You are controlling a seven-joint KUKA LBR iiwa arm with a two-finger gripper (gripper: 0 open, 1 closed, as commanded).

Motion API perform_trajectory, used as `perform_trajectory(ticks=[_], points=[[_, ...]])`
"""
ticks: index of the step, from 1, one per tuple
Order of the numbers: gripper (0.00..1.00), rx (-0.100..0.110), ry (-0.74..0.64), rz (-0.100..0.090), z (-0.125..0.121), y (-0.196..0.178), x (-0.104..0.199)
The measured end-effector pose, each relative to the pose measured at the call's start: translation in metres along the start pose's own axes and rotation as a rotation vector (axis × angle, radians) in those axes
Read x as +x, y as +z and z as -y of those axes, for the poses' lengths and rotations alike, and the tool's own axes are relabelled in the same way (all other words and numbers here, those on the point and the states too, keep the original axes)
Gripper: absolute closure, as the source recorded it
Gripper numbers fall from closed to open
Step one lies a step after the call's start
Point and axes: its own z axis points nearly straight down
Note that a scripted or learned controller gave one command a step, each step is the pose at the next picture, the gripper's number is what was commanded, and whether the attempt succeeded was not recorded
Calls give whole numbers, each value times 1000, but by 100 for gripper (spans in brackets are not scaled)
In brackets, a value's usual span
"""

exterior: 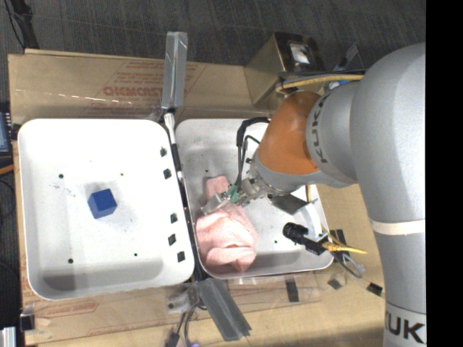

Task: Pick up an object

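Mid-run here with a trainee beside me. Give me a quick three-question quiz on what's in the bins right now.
1. True or false: the blue cube lies in the left-hand bin of the camera view.
2. Multiple choice: the gripper is over which place? A) the left-hand bin B) the right-hand bin C) the bench outside both bins
3. Fill in the blank: the crumpled cloth under the gripper is ____ in colour.

Key: 1 true; 2 B; 3 pink.
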Motion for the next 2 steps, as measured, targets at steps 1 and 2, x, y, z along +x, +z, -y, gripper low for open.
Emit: perform_trajectory(ticks=[1,2], points=[[0,-3,-1,1,-47,8,-18],[0,-5,-6,3,-86,-95,4]])
